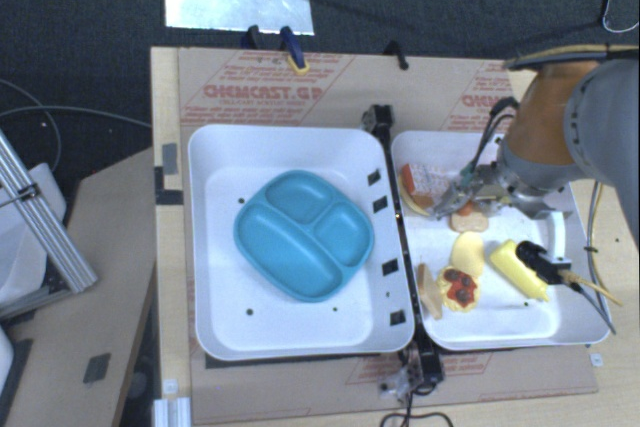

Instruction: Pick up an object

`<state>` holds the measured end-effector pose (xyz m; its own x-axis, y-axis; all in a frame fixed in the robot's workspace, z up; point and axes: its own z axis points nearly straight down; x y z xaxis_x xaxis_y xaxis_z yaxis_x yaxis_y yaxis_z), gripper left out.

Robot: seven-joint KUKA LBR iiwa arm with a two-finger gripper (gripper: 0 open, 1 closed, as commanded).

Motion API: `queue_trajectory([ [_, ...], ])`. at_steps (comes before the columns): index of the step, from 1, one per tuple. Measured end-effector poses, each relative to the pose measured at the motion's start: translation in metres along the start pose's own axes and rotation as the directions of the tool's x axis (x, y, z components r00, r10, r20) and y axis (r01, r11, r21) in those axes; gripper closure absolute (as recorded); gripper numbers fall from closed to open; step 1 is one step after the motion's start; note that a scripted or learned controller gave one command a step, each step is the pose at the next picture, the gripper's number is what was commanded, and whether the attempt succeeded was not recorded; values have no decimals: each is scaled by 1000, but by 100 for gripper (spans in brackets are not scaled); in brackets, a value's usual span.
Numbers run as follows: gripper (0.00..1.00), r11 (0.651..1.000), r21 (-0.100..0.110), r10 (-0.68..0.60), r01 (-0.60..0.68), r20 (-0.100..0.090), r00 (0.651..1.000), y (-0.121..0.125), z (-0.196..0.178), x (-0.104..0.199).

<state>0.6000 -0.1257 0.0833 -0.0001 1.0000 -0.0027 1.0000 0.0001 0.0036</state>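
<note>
The arm (590, 120) is showing a bulky, rounded grey casing with a smooth matte finish, and an orange band (540, 120) is wrapping around it above the wrist. Thin dark cables (492, 130) are looping along the wrist's outer side. The gripper (462, 197) is appearing as small metallic-grey hardware, blurred.

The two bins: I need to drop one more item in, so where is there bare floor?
Left bin: bare floor rings the blue plate, widest along its left wall and near corners. Right bin: crowded; food pieces and the gripper fill the middle, leaving a strip along its near wall.
</note>
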Motion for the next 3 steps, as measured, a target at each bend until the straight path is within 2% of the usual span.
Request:
queue_trajectory([
  [1,0,1000,12,6,-6,-4,1000,-119,-1,-33],
  [2,0,1000,-6,-9,9,-1,1000,-25,-2,-6],
  [3,100,1000,0,-4,4,-2,1000,-28,-12,-9],
])
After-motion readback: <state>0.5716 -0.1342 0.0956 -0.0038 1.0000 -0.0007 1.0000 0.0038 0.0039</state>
